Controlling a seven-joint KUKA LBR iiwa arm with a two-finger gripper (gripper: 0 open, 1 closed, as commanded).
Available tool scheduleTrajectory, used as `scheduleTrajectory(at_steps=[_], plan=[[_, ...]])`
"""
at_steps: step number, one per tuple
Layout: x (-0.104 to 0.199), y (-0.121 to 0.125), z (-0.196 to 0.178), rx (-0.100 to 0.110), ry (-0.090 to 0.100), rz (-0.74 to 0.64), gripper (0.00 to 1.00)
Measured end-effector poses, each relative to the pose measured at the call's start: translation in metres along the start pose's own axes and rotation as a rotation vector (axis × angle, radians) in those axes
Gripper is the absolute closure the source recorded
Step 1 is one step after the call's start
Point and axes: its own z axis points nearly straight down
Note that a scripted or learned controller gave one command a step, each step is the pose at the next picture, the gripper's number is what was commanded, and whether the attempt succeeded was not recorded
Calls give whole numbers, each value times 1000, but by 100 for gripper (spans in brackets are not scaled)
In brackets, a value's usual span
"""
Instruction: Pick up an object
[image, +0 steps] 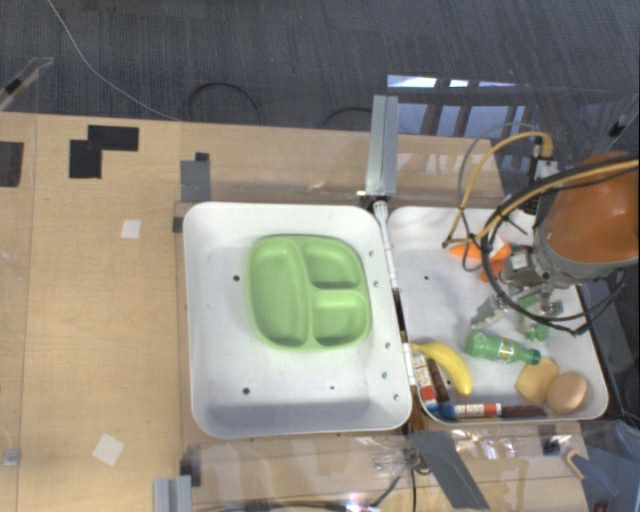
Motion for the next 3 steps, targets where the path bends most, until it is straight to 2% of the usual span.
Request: scheduleTrajectory(at_steps=[1,2,3], plan=[[-46,-31,1,1,0,108,0],[-13,-79,1,1,1,302,0],[-18,-78,2,0,2,212,0]])
